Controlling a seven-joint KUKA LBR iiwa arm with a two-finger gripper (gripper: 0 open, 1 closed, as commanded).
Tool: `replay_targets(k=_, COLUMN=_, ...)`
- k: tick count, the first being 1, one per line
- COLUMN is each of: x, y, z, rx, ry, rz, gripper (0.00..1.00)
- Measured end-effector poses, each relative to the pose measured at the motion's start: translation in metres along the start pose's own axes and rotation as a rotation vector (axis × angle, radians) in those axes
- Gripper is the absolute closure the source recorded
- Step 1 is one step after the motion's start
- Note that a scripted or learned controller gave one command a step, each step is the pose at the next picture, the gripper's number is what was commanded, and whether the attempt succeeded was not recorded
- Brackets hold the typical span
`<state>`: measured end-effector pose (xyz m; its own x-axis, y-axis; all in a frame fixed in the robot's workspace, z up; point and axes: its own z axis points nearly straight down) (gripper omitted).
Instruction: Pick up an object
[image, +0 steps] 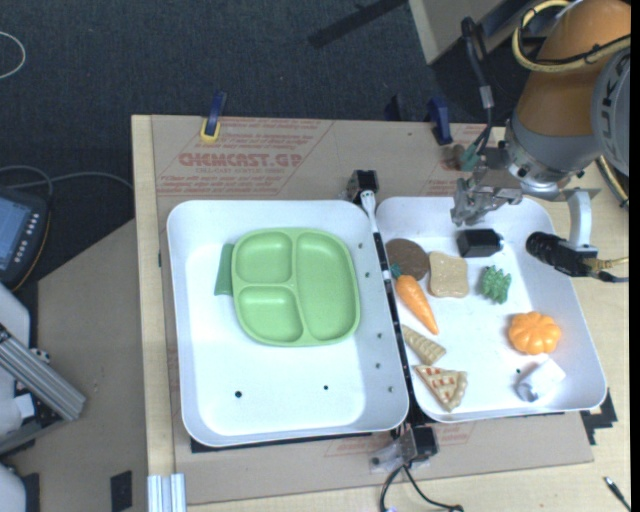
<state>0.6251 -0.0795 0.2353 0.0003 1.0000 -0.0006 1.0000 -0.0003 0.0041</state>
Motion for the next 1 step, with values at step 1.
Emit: replay_targets(k=1, x=-0.0056, y=0.0095, z=0.0034, rx=0.001, ry=-0.001, rz=0.000, gripper=1.00)
